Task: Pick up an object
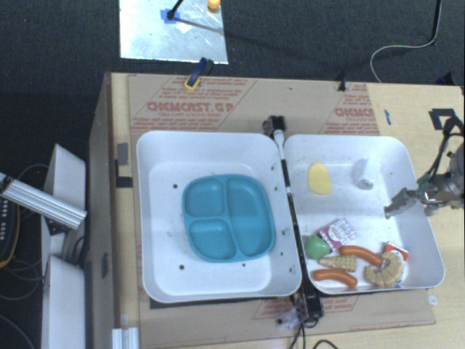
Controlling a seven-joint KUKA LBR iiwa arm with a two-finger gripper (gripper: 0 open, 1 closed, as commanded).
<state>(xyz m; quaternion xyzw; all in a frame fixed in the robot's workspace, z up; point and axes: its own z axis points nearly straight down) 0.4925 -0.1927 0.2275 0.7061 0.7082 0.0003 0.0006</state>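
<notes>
Approach stage: nothing picked yet, my fingers at the right bin's right wall.

Whether my fingers are apart or together I cannot tell; they read as a grey blur, with nothing visibly between them. Candidates lie in the right bin: a yellow piece toward its far side, a clear cup beside that, and a near cluster of green ball, red-and-white packet, two sausages and a biscuit-like piece. Next move, I judge: choose one, centre over it, descend. The left bin holds a blue divided plate. The table sheet reads "CHEMCAST GP" in red; packet print illegible.
</notes>
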